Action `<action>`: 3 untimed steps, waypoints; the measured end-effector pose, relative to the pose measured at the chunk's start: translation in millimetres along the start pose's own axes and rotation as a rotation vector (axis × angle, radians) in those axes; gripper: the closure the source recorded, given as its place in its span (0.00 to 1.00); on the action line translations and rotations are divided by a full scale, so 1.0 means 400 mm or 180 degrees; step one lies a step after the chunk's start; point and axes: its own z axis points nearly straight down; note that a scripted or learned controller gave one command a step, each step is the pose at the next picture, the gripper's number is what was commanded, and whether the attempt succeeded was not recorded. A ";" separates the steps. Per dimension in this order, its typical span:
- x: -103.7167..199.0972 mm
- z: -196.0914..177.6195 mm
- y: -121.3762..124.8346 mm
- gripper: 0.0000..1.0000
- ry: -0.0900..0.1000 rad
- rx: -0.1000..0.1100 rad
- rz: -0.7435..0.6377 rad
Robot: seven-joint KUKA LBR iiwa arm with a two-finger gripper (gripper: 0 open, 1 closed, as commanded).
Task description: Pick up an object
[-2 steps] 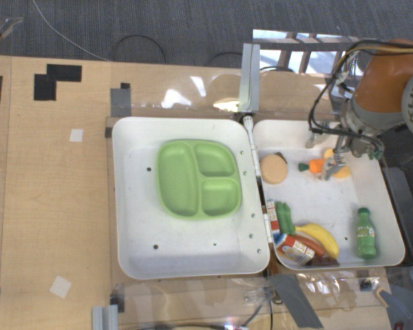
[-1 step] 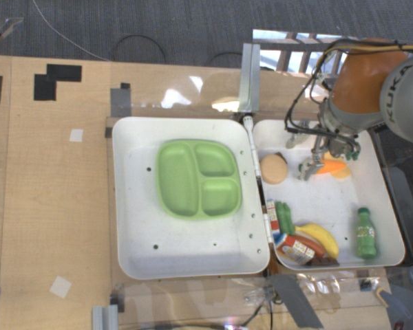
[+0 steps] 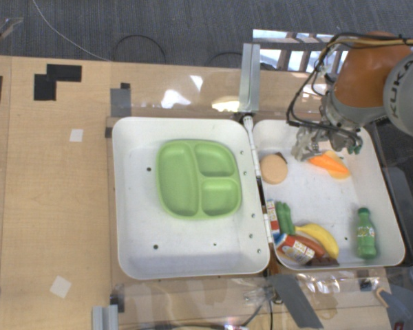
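Observation:
My gripper [image 3: 315, 147] hangs over the back of the right bin [image 3: 392, 205], just left of an orange carrot-shaped toy [image 3: 332, 165]. A round tan bun [image 3: 274, 168] lies to the gripper's lower left. Toward the bin's front lie a yellow banana [image 3: 319, 238], a green bottle [image 3: 365, 232], a small green tube [image 3: 284, 218] and a red-and-white packet [image 3: 297, 249]. Nothing shows between the fingers.
The left bin [image 3: 134, 253] holds a green sectioned plate [image 3: 196, 177]. A metal post [image 3: 250, 78] stands at the back between the bins. The wooden bench [image 3: 48, 198] stretches away to the left.

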 end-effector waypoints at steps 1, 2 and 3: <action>0.189 -0.030 -0.062 1.00 0.0049 -0.0009 -0.0637; 0.187 -0.030 -0.058 0.00 0.0047 -0.0012 -0.0642; 0.150 0.033 -0.038 0.00 0.0037 -0.0008 -0.0371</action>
